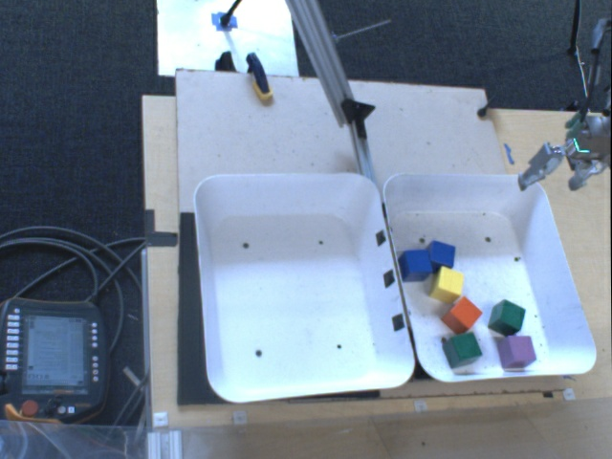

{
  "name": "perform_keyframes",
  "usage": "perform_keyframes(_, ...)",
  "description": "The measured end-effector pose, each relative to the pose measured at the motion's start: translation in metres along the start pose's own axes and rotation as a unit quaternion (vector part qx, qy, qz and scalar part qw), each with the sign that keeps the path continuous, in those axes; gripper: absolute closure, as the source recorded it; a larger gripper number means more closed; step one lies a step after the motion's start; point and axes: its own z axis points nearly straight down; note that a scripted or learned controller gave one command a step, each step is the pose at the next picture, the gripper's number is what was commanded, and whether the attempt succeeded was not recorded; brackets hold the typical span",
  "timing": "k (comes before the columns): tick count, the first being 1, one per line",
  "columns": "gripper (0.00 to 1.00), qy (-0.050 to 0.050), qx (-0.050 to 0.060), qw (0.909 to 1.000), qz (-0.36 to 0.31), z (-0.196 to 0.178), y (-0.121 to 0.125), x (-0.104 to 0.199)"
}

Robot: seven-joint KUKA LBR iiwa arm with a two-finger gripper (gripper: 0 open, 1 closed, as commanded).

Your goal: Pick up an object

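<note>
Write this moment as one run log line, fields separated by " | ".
tool: open, over right bin's far right corner | holding: nothing | right bin: seven blocks | pick: not started

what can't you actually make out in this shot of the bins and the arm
- Grey two-finger gripper, camera view: cut by the right edge and small; its finger state cannot be read.
- Two small blue cubes in the right white bin: touching, so their hidden sides are unreadable.
- Grey handheld control pendant, bottom left: screen too small and blurred to read.
- Yellow-and-blue clamp at the board's top: too small to identify for certain.
</note>
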Motion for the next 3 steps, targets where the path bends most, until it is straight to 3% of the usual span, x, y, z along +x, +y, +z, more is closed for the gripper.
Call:
perform_keyframes(1,0.00,-0.001,-0.002,1.0000,-0.001,-0.003,0.001,0.000)
perform_keyframes(3,0.00,0.000,0.000,1.0000,0.000,0.121,0.006,0.001)
